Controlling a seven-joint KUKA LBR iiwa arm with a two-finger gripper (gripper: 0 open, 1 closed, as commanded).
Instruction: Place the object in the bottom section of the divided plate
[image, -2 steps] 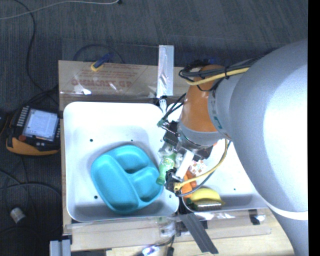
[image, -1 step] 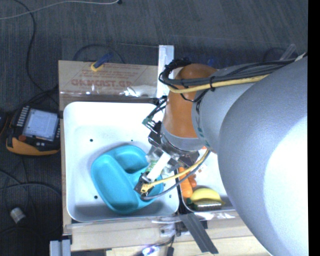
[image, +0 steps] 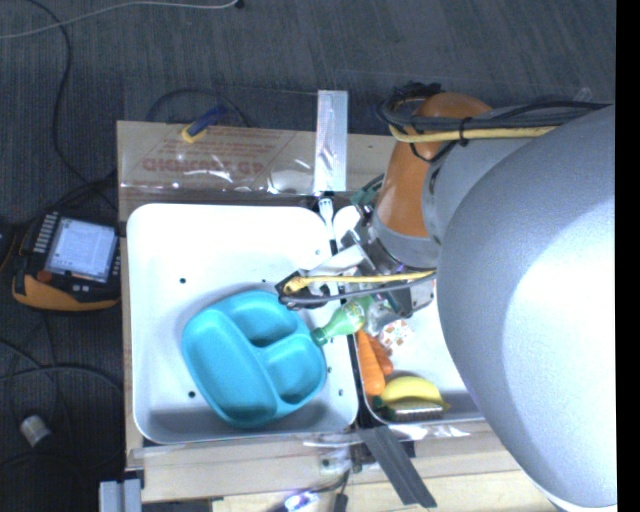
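Lying below fingers (image: 290, 288): green bottle (image: 341, 322)

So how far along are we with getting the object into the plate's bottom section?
Nothing looks placed yet: all sections of the blue divided plate in the left bin show bare. In hand: the tool reaches over the plate's upper right rim, with a green bottle just beneath the arm at the bin divider; whether it is gripped is unclear. Left: lowering an object into the bottom section. Carrot and banana lie in the right bin.
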